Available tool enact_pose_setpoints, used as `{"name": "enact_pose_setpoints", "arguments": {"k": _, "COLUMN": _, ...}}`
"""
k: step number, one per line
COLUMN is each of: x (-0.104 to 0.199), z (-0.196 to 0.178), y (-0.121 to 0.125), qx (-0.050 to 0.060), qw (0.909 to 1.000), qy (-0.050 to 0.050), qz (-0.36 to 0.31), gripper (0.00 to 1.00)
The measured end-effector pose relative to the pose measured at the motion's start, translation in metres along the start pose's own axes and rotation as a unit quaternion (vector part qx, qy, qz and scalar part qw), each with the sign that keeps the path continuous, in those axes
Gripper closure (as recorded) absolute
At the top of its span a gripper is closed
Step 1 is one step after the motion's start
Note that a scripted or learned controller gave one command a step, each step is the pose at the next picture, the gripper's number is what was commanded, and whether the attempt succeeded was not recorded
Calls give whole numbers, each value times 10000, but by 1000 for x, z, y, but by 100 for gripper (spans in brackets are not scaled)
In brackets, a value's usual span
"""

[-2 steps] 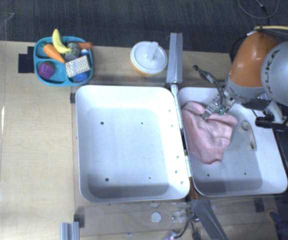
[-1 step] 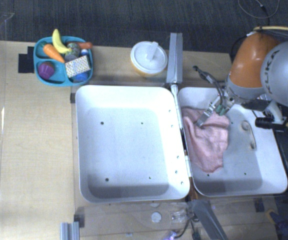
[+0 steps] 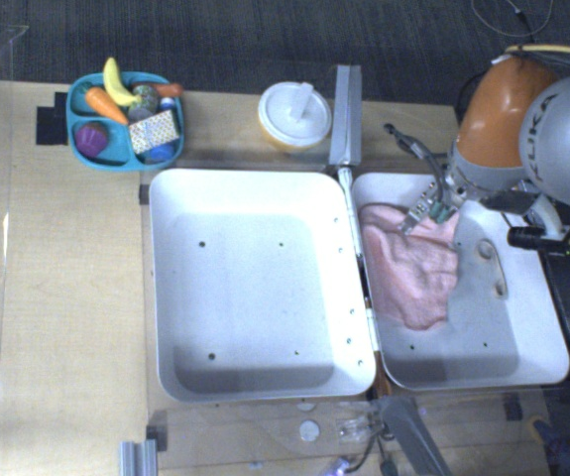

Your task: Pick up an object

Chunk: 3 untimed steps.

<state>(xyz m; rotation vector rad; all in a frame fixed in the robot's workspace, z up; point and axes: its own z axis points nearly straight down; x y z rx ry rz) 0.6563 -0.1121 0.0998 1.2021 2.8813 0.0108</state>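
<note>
No legible text; dark letters on grey arm (image 3: 567, 142) unreadable.

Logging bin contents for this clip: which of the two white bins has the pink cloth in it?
The right bin, the one beside the arm. The pink cloth lies along its left side with the gripper at the cloth's top edge.

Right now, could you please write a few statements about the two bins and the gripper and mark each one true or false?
1. The pink cloth lies in the right bin. True.
2. The gripper is over the left bin. False: it is at the cloth's upper edge in the right bin.
3. The blue tray holding toy food sits inside the left bin. False: it sits on the bench beyond that bin.
4. A white lidded cup stands beyond the bins. True.
</note>
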Motion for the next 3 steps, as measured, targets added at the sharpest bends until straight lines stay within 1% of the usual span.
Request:
{"name": "enact_pose_setpoints", "arguments": {"k": 1, "x": 1, "z": 0, "y": 0, "qx": 5, "qw": 10000, "qy": 12, "qz": -2, "gripper": 0}}
{"name": "enact_pose_setpoints", "arguments": {"k": 2, "x": 15, "z": 10, "y": 15, "qx": 48, "qw": 9954, "qy": 13, "qz": 953, "gripper": 0}}
{"name": "enact_pose_setpoints", "arguments": {"k": 3, "x": 34, "z": -11, "y": -41, "qx": 65, "qw": 9882, "qy": 52, "qz": 1530, "gripper": 0}}
